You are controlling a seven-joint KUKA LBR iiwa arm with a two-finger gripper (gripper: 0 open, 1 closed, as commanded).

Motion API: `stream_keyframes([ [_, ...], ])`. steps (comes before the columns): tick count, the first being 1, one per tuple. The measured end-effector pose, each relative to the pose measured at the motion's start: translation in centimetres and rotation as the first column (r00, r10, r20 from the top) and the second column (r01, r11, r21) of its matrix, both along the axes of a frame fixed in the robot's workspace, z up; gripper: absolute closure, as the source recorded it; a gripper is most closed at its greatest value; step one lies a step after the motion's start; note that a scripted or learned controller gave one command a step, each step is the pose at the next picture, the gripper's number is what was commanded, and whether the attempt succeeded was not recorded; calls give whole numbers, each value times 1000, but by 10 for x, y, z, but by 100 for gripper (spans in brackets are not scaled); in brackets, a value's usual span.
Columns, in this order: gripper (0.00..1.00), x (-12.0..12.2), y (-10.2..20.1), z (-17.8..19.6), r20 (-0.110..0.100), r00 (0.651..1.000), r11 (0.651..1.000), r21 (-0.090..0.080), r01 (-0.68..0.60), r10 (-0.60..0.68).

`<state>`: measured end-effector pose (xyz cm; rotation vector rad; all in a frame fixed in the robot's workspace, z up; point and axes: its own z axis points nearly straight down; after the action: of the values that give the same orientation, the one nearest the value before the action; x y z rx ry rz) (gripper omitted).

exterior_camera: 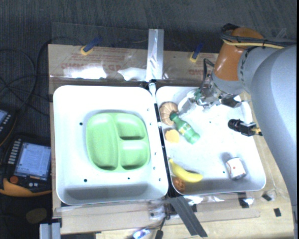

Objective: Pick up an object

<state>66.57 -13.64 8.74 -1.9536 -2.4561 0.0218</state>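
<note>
Looking down on the bench, you see the left bin (65, 183) with a green divided plate (119, 141) lying flat near its middle, its long compartment towards the bin's left edge and two smaller compartments towards the wall shared with the right bin (214, 148). All the loose things are in that right bin. A round brown pastry, perhaps a bagel (167, 111), sits against its left wall near the far left corner. A green bottle (185, 127) lies on its side just beside the pastry, slanted, with its cap end pointing at the far left corner and its base towards the bin's middle. A small yellow piece (172, 136) rests by the left wall, touching or almost touching the bottle's near side. A banana (185, 173) lies along the near edge close to the near left corner, with a brown roundish thing (178, 184), too hidden to name, tucked in that corner against it. A small white can with a red mark (235, 167) lies tilted near the near right corner, well apart from the rest. The arm (229, 63) comes in over the far right corner, and the gripper (192, 101) hangs low by the far edge, close to the bottle's cap end; you cannot tell whether it is clenched or released, nor whether it touches the bottle
</note>
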Motion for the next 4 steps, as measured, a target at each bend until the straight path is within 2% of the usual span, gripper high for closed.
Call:
stream_keyframes([
  [1, 0, -29, 31, 2, 19, 994, 994, 1, -107, 107],
  [2, 0, -63, 21, 2, 21, 994, 994, 4, -107, 107],
  [3, 0, -117, 26, 3, 25, 921, 921, -1, -389, 389],
  [4, 0, -70, 33, 39, 9, 880, 880, 13, -474, 474],
])
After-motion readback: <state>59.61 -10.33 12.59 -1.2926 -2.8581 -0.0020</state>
